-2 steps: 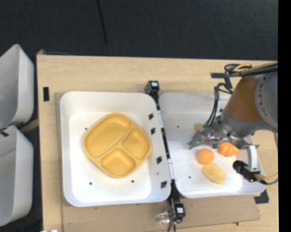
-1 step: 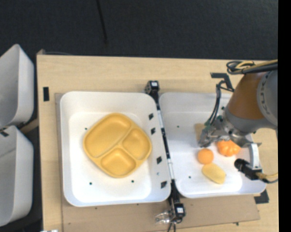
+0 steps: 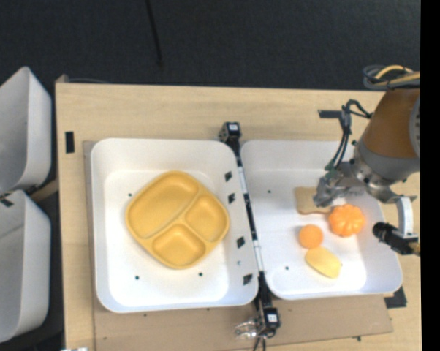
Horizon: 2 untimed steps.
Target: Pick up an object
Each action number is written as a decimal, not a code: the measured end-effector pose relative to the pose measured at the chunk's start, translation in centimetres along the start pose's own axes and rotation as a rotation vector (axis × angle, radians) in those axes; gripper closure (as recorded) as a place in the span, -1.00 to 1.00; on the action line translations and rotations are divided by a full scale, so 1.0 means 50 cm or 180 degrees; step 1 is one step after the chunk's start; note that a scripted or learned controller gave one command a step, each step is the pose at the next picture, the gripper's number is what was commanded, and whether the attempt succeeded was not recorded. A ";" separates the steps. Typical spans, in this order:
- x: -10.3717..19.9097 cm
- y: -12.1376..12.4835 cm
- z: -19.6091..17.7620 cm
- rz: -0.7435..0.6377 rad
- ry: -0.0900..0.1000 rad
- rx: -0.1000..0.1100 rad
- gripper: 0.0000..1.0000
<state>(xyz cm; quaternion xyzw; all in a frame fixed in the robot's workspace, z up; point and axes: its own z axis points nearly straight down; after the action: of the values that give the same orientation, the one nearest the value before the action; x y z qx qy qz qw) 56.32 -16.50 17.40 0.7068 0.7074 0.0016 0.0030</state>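
holding a yellow divided plate, the left bin; right bin: pumpkin, orange, lemon; gripper state unclear.

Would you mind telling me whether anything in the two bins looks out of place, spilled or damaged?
Nothing stands out. The yellow divided plate lies flat but turned at an angle in the left bin. In the right bin, an orange ball, a small pumpkin and a pale yellow piece lie intact near the claw.

You saw a pale wooden surface on a dark floor, with white chairs just beside it.
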 end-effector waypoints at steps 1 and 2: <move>0.003 0.018 -0.124 -0.0008 0.0000 -0.0005 1.00; 0.002 0.020 -0.139 -0.0015 0.0005 0.0013 1.00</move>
<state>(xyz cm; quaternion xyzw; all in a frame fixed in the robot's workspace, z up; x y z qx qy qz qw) 57.25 -16.41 24.34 0.7052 0.7091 0.0008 0.0010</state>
